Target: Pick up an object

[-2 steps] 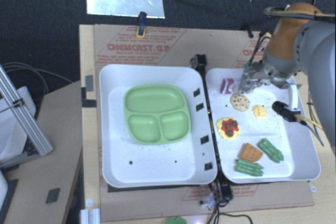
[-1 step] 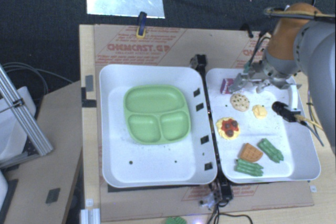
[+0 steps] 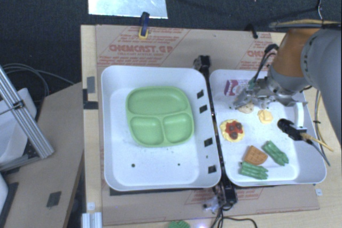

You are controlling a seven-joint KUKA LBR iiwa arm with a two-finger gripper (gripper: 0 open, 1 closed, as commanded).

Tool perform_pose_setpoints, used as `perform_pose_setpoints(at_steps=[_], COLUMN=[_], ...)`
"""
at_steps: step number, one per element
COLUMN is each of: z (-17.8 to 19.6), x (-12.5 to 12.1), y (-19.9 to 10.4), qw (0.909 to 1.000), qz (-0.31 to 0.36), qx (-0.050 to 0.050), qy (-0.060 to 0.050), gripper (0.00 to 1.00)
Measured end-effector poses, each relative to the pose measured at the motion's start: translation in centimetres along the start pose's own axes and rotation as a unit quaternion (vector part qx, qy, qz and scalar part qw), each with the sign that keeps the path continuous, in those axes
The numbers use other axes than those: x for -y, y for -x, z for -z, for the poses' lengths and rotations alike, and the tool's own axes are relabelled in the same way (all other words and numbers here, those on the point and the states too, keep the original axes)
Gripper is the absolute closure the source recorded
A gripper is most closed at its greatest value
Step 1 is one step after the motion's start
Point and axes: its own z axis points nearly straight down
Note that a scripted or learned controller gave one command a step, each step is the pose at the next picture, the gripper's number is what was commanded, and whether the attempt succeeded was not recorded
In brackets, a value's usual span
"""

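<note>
White right bin [image 3: 310, 168] carries the toy foods; a tan biscuit [image 3: 246, 109] lies under the claw [image 3: 245, 97], whose opening cannot be told. A glancing descent could nudge the biscuit against the neighbouring yellow piece [image 3: 265, 116].

Arm [image 3: 315, 56] in from right, bent down, orange band above wrist facing up-left. Gripper [image 3: 245, 99] low, angled left and downward. Finger state unclear from this angle.

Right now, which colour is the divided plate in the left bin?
Light green: the divided plate shows best in the camera view.
</note>
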Motion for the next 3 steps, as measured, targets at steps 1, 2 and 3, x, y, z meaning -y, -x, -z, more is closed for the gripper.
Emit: perform_pose_setpoints(at_steps=[1,2,3], z=[0.1,0.2,1.3], x=[0.4,-3.5,-3.5], y=[0.2,-0.5,-0.5], qw=[1.0000,1.0000,1.0000], qz=[0.000,0.002,0.003], qx=[0.000,0.000,0.000], qy=[0.001,0.003,0.004], gripper=[0.00,0.00,1.00])
